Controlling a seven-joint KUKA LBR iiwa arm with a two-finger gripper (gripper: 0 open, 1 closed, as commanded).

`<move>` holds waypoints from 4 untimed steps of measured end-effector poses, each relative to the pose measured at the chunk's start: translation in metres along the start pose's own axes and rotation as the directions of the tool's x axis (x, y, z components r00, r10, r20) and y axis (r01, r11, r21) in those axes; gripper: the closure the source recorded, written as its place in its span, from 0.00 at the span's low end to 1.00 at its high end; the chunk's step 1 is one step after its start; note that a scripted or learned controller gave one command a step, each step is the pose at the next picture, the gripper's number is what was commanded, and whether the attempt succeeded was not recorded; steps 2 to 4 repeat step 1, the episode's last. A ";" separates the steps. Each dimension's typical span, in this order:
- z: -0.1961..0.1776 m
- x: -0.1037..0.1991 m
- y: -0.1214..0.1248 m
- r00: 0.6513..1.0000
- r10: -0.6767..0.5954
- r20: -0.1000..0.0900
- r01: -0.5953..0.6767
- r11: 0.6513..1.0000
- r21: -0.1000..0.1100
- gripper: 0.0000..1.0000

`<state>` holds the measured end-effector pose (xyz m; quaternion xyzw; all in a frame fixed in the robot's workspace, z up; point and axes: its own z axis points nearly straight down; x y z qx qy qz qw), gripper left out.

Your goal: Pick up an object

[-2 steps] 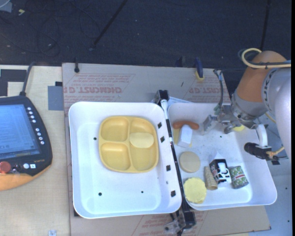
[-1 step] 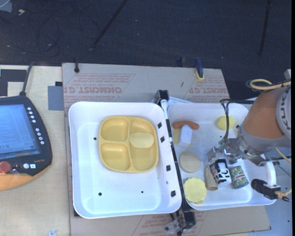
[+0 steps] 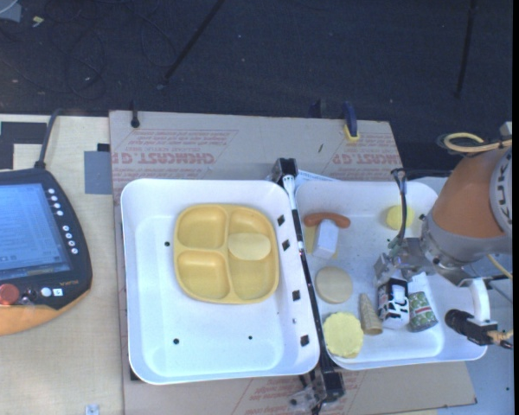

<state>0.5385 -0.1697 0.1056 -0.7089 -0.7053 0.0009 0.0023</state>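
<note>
Gripper (image 3: 396, 277) low in right bin (image 3: 372, 354), over a small black-and-white carton (image 3: 394, 301); finger spread impossible to judge. Beside it, a green can (image 3: 421, 311), tan disc (image 3: 334, 284), knobbly yellow round (image 3: 343, 334), sausage (image 3: 326, 220). Left bin (image 3: 156, 335): glossy yellow divided plate (image 3: 225, 253). Beneath, printed cardboard (image 3: 242, 150).

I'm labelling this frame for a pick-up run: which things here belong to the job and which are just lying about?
Job:
gripper
right bin
sausage
round beige disc
yellow round piece
black-and-white can

Lying about:
yellow divided plate in the left bin
control pendant
cardboard
</note>
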 end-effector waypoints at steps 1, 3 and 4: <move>-0.087 0.070 -0.009 1.000 -0.012 -0.001 0.012 1.000 -0.009 1.00; -0.087 0.070 -0.009 1.000 -0.012 -0.001 0.012 1.000 -0.009 1.00; -0.087 0.070 -0.009 1.000 -0.012 -0.001 0.012 1.000 -0.009 1.00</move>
